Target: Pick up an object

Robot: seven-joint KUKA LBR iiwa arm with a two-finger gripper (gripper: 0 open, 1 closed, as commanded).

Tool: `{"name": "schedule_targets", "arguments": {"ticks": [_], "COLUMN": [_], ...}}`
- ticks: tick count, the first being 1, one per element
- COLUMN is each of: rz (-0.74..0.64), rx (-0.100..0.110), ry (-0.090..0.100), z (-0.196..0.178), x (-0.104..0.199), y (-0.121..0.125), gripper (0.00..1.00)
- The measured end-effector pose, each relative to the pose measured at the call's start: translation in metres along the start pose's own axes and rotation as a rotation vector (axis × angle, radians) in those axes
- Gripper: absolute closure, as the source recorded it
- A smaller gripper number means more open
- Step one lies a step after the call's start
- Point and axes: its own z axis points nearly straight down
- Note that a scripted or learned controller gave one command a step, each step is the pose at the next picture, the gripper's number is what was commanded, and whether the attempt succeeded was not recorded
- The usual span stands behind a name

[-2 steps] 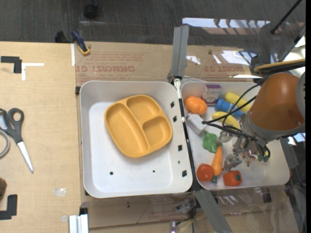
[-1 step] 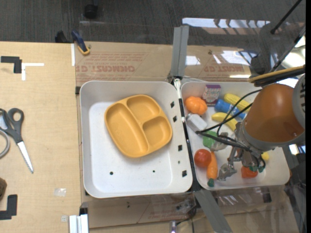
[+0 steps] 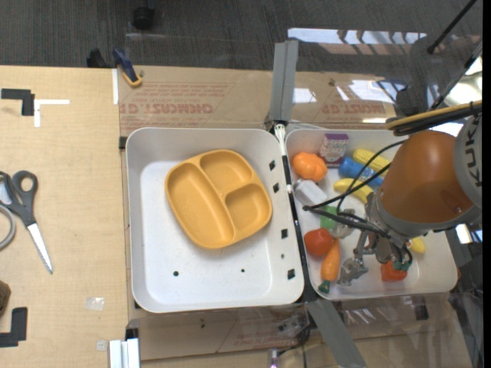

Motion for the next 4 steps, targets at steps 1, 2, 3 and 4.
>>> {"name": "schedule_targets", "arguments": {"ticks": [1,2,3,4], "rz": [0.220,0.183,0.183,0.182], "rx": [0.001,0.002,0.008,0.006], "ry": [-0.001,-0.001,-0.007,-0.006], "z": [-0.001,-0.001,-0.012,-0.012], "x": [-0.057,-0.065,-0.067,-0.067], "y": [-0.015,-0.003,-0.007,-0.006], "gripper": [0.00,0.00,1.00,0.00]}}
